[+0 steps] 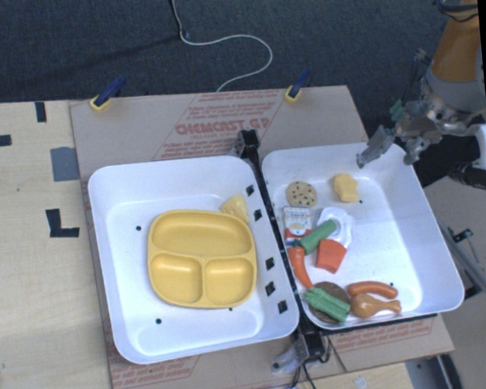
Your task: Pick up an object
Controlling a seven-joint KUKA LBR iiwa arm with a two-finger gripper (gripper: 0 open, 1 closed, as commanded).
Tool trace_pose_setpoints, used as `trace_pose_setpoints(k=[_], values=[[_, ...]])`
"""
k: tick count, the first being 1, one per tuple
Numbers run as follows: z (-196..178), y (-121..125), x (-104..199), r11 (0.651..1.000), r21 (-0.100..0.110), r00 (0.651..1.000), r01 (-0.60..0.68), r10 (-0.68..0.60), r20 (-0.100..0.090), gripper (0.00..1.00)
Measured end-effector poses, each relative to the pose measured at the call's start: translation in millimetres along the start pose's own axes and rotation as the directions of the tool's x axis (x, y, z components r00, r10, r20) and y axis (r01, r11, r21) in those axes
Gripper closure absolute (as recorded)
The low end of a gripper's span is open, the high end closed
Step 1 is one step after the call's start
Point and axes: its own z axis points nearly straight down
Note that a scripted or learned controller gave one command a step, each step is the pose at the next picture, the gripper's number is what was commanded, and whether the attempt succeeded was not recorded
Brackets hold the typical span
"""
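Yellow toy chunk (345, 187) just left of fingers (374, 153).

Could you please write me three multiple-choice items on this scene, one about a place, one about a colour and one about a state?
1. Where does the yellow plastic three-compartment plate lie?
A. in the left white bin
B. in the right white bin
C. on the cardboard sheet

2. What colour are the two clamps at the cardboard's far edge?
A. red and white
B. blue and yellow
C. all green

3. Where is the gripper?
A. pressed onto the plate
B. above the right bin's far right corner
C. over the wooden bench on the left

Answers: 1 A, the plate sits in the left bin. 2 B, both clamps show blue and yellow. 3 B, it hangs by that corner.
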Motion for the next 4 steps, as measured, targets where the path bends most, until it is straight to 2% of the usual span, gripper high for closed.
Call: trace_pose_setpoints(k=[1,2,3,4], values=[[-10,3,1,1.000,-0.015,1.000,0.004,-0.004,0.004,0.00],[34,1,3,1.000,-0.010,1.000,0.005,-0.005,0.004,0.00],[89,11,3,1.000,-0.010,1.000,0.006,-0.005,0.004,0.00],[128,11,4,1.000,-0.013,1.000,0.006,-0.005,0.005,0.00]])
